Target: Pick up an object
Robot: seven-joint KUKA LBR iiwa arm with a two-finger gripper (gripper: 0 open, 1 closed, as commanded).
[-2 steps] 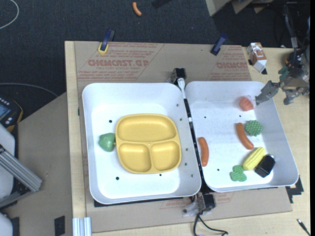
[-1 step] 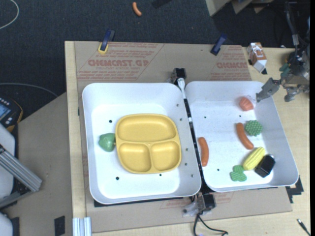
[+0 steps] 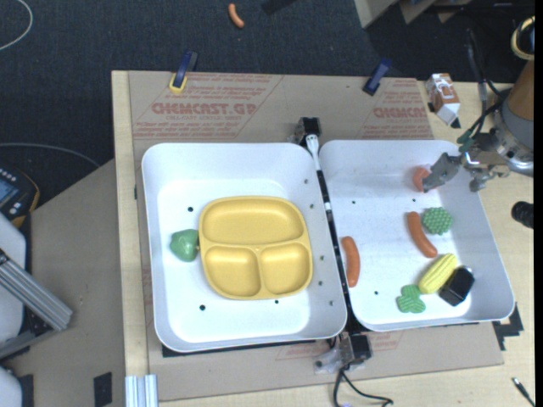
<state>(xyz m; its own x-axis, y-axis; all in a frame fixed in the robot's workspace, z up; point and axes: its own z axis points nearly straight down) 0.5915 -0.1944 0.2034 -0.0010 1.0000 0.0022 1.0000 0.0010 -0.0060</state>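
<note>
My gripper (image 3: 443, 173) hangs over the far right part of the right bin (image 3: 373, 308), reaching in from the right edge. Just left of its tip, touching or nearly so, lies a small red-orange piece (image 3: 420, 177) on the bin floor; part of it is hidden behind the tip, so I cannot tell whether I grip it. Whether my gripper is open or closed I cannot tell either.

Nearer than the tip lie a green knobbly piece (image 3: 438, 220) and, just beside it on its left, an orange sausage (image 3: 421, 233). Nearer still are a yellow corn cob (image 3: 437, 272), touching a black block (image 3: 456, 286) on its right, and a green leafy piece (image 3: 411, 299) at its near left. Another orange sausage (image 3: 350, 260) lies at the left wall of this bin, well apart from me.

The left bin (image 3: 161, 176) holds a yellow divided tray (image 3: 254, 246) with a green lump (image 3: 183, 244) touching its left edge.
</note>
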